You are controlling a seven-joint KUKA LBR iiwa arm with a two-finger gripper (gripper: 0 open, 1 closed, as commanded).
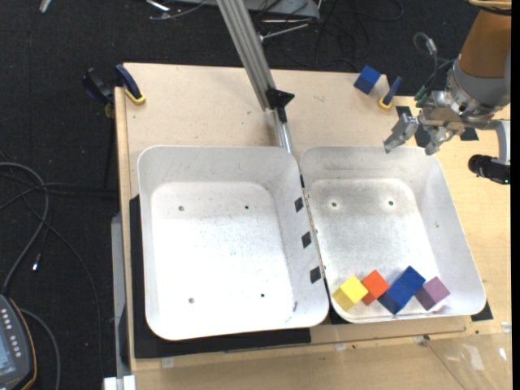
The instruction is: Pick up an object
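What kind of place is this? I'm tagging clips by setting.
Probably a robotics lab, set up for grasping trials. A robot arm reaches over two white bins, coloured blocks lie in the right one, and loose cables trail across the dark floor.

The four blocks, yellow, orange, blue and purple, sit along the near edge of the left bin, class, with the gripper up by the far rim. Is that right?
Not quite. The yellow block, orange block, blue block and purple block sit along the near edge of the right bin, not the left. The camera view shows this; the gripper is indeed by the far rim.
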